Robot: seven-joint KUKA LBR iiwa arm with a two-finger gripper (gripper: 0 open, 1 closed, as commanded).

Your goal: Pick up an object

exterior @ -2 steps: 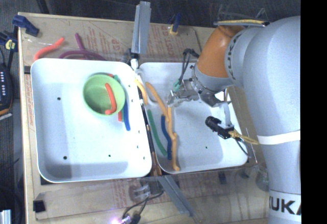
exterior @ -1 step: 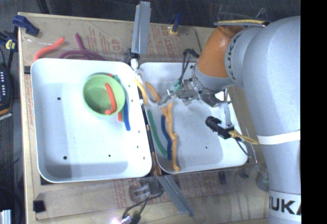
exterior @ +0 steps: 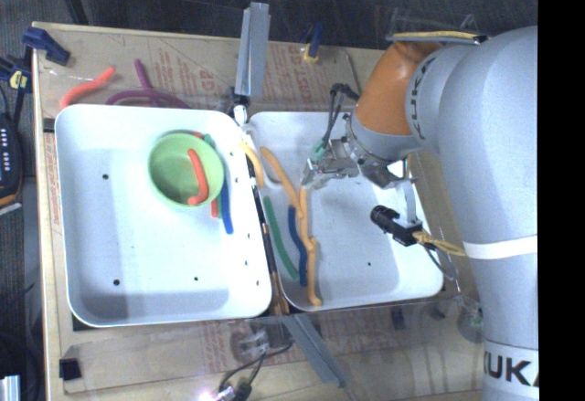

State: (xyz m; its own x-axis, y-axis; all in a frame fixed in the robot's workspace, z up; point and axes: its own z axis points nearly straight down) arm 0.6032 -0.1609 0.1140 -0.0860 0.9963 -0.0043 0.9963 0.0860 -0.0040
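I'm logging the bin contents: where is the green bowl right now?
The green bowl sits in the left bin, toward its upper right part, with an orange strip lying across it and a blue strip just beside its lower right edge.

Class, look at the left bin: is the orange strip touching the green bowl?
Touching. The camera view shows the orange strip lying inside the green bowl, curving across its inner surface to the rim, with no gap between them.

One fixed camera above my worktop (exterior: 137, 52), looking down at a slant, both white bins side by side near the middle, left bin (exterior: 91, 280), right bin (exterior: 420, 276), dark floor along the top, my arm (exterior: 475, 116) large at right
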